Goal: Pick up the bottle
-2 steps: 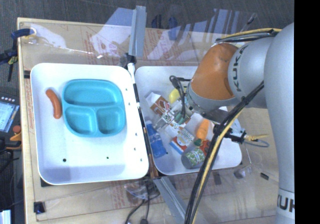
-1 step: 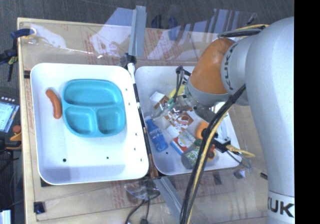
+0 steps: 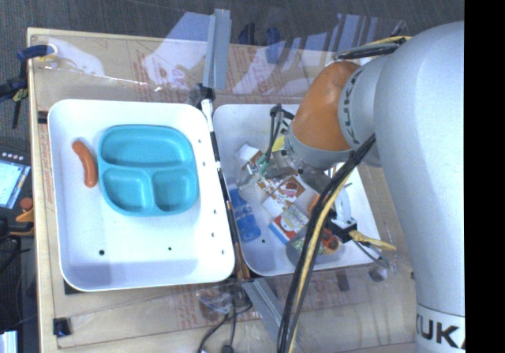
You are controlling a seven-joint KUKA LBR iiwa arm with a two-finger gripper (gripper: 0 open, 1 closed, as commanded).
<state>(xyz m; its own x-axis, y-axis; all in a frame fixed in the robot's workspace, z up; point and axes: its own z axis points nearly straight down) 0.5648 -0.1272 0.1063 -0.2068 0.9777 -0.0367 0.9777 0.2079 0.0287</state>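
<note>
I'm looking down on the tabletop (image 3: pixel 118 308) and its two white bins. The left bin (image 3: pixel 71 249) carries a blue divided tray (image 3: pixel 148 167) with an orange sausage-shaped toy (image 3: pixel 85 162) lying just beside the tray's left edge. None of that concerns me. The action is in the right bin (image 3: pixel 260 260), where the arm (image 3: pixel 394 146) reaches down from the right, its orange band (image 3: pixel 327 107) sitting right over the clutter.

The bottle (image 3: pixel 243 217), as I read it, is the clear one with blue on it, lying on its side against the right bin's left wall. Its long axis runs roughly along that wall, top end toward the far side of the bin, blue end toward me. Beside it, to the right, is a jumble of printed packets (image 3: pixel 286 193), red and white, touching or overlapping one another.

The jaws (image 3: pixel 264 166) are low in the bin, under the wrist, over the packets near the bottle's upper end. I cannot tell from here whether they are spread or pressed together; the wrist and the cables (image 3: pixel 316 241) hide too much. I see nothing clearly pinched.

So the relation that matters: the bottle lies to the left of the jaws and slightly nearer me, hard by the wall. My judgement is that the jaws need to straddle the bottle across its narrow width, and the wall leaves little room for the outer finger on that side.
</note>
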